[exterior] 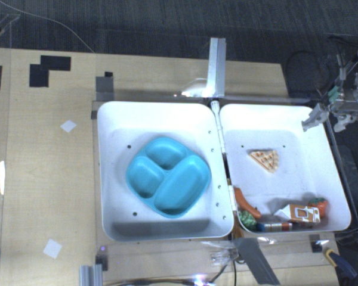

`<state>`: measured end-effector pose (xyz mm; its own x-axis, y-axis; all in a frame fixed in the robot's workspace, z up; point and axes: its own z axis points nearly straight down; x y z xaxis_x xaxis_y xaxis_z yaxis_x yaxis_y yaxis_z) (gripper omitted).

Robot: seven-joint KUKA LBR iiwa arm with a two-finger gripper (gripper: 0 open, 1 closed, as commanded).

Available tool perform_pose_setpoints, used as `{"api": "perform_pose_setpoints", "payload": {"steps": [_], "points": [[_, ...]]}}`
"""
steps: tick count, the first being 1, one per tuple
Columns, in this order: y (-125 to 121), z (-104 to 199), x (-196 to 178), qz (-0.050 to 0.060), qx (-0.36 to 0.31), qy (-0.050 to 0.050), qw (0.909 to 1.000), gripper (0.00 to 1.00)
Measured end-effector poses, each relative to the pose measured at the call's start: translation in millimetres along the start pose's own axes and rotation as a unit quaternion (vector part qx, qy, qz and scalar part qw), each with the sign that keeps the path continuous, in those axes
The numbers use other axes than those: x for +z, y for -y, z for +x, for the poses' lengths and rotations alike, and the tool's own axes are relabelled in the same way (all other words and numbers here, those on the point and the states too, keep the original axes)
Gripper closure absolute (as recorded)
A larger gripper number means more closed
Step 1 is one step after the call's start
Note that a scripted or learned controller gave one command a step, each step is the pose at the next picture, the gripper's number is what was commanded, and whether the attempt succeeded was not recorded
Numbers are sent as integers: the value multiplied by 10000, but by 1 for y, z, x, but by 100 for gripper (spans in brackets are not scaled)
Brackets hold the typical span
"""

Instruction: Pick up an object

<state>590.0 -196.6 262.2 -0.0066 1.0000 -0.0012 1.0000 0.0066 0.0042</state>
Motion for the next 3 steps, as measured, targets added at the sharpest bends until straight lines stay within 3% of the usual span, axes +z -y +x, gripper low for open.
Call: {"api": "perform_pose_setpoints", "payload": {"steps": [1, 2, 3], "points": [[-12, -9, -29, -9, -422, 9, 9991, 0], [49, 17, 123, 8, -611, -5, 9981, 0], [-9, 30, 165, -88, -1379, 33, 9904, 0]]}}
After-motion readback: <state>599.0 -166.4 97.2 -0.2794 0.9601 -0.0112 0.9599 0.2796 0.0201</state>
